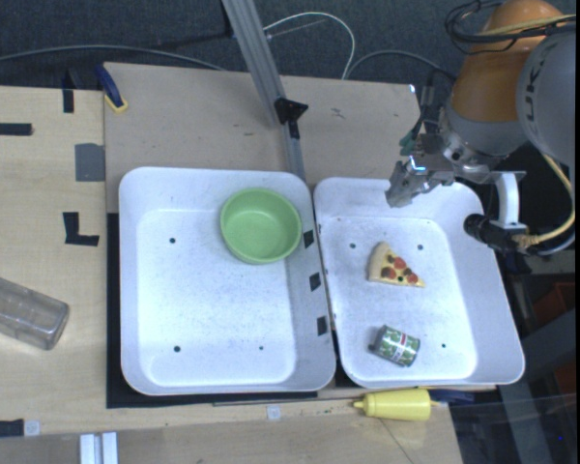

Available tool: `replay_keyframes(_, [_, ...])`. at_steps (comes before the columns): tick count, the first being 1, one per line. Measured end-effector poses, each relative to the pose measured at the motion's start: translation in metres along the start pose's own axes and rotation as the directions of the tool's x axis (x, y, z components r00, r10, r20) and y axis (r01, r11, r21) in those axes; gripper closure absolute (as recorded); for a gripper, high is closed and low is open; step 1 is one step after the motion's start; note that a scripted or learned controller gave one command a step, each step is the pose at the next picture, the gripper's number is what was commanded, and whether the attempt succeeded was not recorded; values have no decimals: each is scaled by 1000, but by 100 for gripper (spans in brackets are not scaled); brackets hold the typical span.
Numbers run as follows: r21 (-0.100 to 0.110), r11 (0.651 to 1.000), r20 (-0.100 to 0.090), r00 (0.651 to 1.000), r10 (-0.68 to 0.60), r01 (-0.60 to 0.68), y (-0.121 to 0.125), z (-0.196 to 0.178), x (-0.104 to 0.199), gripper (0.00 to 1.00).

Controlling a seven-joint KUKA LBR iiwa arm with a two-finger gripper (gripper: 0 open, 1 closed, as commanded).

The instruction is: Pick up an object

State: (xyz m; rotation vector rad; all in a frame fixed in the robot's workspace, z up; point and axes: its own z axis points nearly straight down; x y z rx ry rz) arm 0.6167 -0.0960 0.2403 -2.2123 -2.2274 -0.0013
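Just below the gripper (pixel 404 189), toward the near side of the right bin (pixel 493 298), lies a toy pizza slice (pixel 394 266), flat on the white floor and apart from everything else. That one looks the handiest candidate for a pick, I'd say, since it sits closest to the gripper's line of descent. Further out from the gripper, near the bin's front wall, a small green can (pixel 395 345) rests on its side, so it could roll if nudged. The gripper hangs over the bin's far rim, nothing between its tips that I can see; whether it is spread or pressed together I cannot tell from this angle. Off to the gripper's far side, in the left bin (pixel 155 288), a green bowl (pixel 261 224) sits upright. Beyond the bins, a yellow bottle (pixel 398 404) lies on the tabletop (pixel 174 114) by the front edge.
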Motion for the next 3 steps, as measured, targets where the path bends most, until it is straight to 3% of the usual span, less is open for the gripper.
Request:
replay_keyframes(1, [2,1000,0,1000,0,0,-4,11,59,100])
replay_keyframes(3, [1,1000,0,1000,-1,1,-23,-5,163,100])
